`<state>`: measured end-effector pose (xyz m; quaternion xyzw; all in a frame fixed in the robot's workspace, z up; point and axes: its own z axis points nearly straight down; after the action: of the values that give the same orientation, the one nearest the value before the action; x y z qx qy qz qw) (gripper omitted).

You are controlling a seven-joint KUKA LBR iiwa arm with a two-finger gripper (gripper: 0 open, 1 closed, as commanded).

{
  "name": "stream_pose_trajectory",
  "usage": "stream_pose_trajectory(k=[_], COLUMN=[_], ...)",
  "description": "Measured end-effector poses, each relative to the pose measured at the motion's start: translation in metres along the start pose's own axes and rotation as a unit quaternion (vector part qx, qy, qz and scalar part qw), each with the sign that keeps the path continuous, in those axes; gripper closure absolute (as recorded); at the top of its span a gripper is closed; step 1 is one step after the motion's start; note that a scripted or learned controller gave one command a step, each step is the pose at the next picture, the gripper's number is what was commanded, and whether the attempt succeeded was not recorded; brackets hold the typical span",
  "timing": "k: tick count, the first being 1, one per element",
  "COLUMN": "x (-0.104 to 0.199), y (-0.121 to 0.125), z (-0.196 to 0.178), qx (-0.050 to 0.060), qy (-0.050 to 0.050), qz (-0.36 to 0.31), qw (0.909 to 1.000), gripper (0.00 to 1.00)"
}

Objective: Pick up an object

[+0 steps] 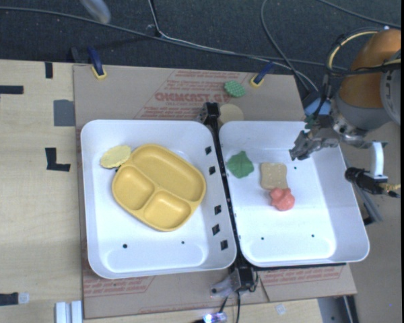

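Hovering over the right-hand shallow white bin point(323, 244), dark two-finger gripper point(300, 150) empty, finger gap impossible to judge; approach step. Next: dropping left onto tan square toy bread slice point(273, 175), beside red strawberry-like lump point(282, 199).

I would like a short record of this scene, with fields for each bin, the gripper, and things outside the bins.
left bin: yellow divided tray; pale yellow piece at the tray's upper left edge
right bin: green piece, tan square piece, red piece
gripper: over the right bin's upper right part, holding nothing visible
outside the bins: small green piece on the cardboard behind them
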<state>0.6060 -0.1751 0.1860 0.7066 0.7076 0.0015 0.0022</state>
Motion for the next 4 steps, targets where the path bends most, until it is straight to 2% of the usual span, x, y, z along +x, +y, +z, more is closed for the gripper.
stream_pose_trajectory(k=[2,3,4], x=[0.006,0.055,0.105], y=[-0.006,-0.006,-0.008], z=[-0.105,-0.104,-0.086], qx=[0.0,0.003,0.004], qy=[0.0,0.001,0.001], qz=[-0.001,-0.002,-0.002], qw=[1.0,1.0,1.0], gripper=[1.0,1.0,1.0])
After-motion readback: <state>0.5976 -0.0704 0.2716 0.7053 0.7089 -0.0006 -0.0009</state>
